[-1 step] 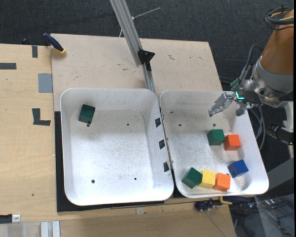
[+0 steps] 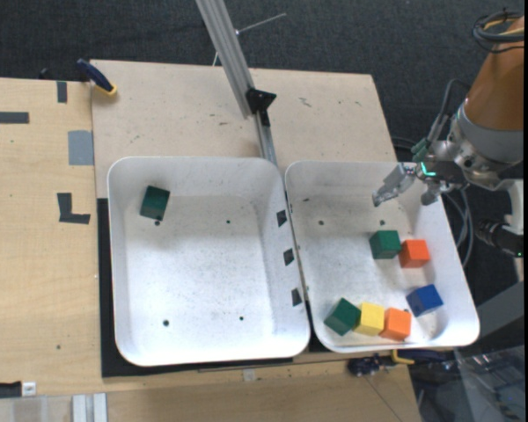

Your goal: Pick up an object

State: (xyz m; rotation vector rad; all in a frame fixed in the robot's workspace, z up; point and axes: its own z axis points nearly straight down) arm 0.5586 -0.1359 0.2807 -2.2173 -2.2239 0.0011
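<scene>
A pale wooden bench (image 2: 202, 112) lies under even, flat light. Beyond its far edge spreads dark carpet (image 2: 334, 16). From that carpet a grey metal rail (image 2: 222, 33) slants down across the bench to a black bracket (image 2: 260, 101). On the bench's far left corner lies a blue and yellow clamp (image 2: 97, 76). Left of it sits a lighter wood panel (image 2: 26, 236) bearing grey and black tape patches (image 2: 79, 148).

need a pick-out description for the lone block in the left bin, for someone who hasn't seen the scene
Start at the left bin, the one farther from the arm. In its upper left corner sits a dark green block, alone on the white floor. Two other green blocks, at and, lie in the right bin among orange, yellow and blue ones.
</scene>
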